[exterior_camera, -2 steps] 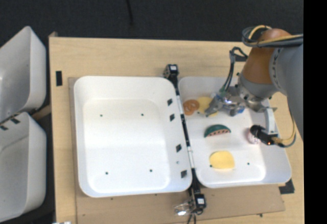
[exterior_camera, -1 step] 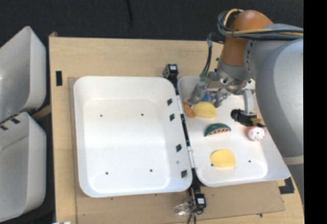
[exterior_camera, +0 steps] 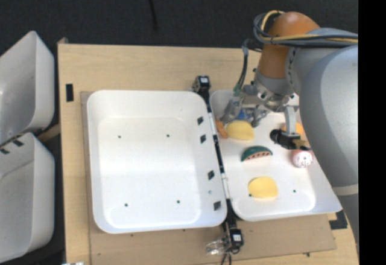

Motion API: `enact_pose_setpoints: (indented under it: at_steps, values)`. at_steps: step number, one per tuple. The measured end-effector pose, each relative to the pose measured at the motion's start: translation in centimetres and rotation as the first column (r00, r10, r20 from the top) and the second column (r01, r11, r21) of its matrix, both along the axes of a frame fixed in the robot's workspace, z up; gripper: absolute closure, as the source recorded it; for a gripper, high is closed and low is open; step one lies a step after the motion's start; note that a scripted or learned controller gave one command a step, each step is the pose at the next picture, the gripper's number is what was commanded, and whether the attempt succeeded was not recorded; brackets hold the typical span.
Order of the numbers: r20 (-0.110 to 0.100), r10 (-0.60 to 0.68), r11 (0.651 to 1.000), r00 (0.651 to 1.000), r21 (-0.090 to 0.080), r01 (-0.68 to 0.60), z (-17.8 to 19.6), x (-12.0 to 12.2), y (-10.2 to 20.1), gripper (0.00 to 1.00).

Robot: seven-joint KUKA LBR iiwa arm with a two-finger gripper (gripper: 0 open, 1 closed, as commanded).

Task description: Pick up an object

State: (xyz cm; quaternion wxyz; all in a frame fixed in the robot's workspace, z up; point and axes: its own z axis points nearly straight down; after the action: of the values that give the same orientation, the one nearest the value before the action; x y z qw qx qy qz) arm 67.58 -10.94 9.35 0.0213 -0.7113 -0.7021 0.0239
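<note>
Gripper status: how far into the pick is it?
Done: the arm has reached into the right bin, gripper low over the yellow lemon-like piece. In hand: nothing visibly held; finger state is unclear. Left: grasp and lift. The watermelon slice, yellow round piece and pink ball lie on the bin floor.

The gripper (exterior_camera: 243, 114) hangs over the right bin (exterior_camera: 301, 203), just above a yellow lemon-shaped toy (exterior_camera: 240, 131), near a watermelon slice (exterior_camera: 257, 153).

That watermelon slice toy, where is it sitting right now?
The watermelon slice lies in the right-hand bin, near its middle, just below the yellow lemon-like piece under the gripper and above the round yellow piece.
</note>
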Motion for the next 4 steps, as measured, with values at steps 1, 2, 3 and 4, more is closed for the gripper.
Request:
enact_pose_setpoints:
  at_steps: [1, 2, 3, 4]
  values:
    - [0.001, 0.000, 1.000, 1.000, -0.003, 0.000, 0.0, 0.0, 0.1, 0.00]
    - [-0.014, 0.000, 1.000, 1.000, -0.003, 0.000, 0.8, -0.3, 0.0, 1.00]
    - [0.078, 0.025, 1.000, 0.997, 0.008, -0.026, 11.6, -0.2, 12.0, 1.00]
    - [0.066, 0.005, 1.000, 0.998, -0.002, -0.005, 10.8, -0.1, 0.6, 1.00]
